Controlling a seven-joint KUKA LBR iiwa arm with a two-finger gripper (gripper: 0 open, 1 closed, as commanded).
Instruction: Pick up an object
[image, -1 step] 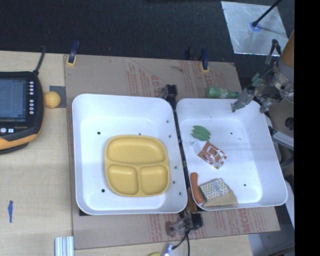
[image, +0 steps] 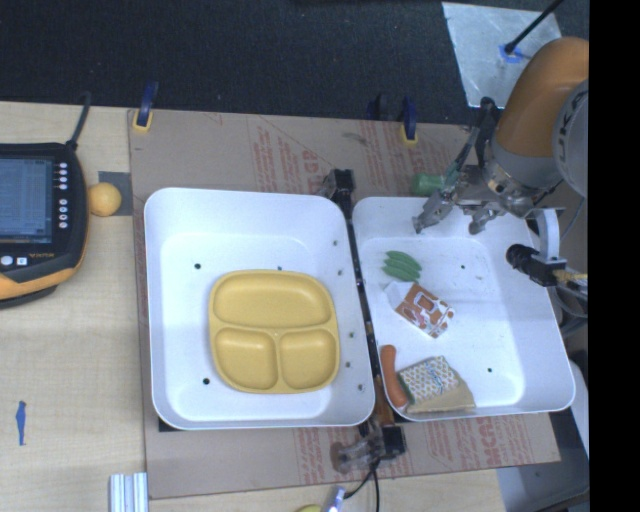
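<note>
In the right bin (image: 520, 330) lie a small green item (image: 402, 265), an orange-and-white packet (image: 424, 309), an orange stick-shaped item (image: 393, 375) and a patterned tan wedge (image: 435, 384). A yellow divided plate (image: 273, 330) rests in the left bin (image: 180, 250). My gripper (image: 453, 220) hangs over the far edge of the right bin, above and to the right of the green item. Its fingers are spread open with nothing between them.
A teach pendant (image: 35, 220) and a yellow ball (image: 104, 198) sit on the bench left of the bins. Clamps (image: 342, 184) hold the bins where they meet, at the far and near edges. Bare white floor shows at the right bin's right side.
</note>
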